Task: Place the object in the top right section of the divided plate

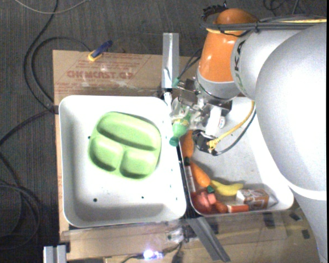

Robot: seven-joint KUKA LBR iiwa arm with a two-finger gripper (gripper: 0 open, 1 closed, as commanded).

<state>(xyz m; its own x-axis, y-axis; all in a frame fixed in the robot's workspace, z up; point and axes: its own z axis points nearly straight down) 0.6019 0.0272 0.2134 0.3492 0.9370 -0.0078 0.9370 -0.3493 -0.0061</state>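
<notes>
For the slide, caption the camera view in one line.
Claw over the bins' shared edge near a carrot, green divided plate waiting in the left bin.

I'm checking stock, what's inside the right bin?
The right bin holds two carrots, a banana, a red item and a small carton. The arm covers its upper part, so anything there is hidden.
</notes>
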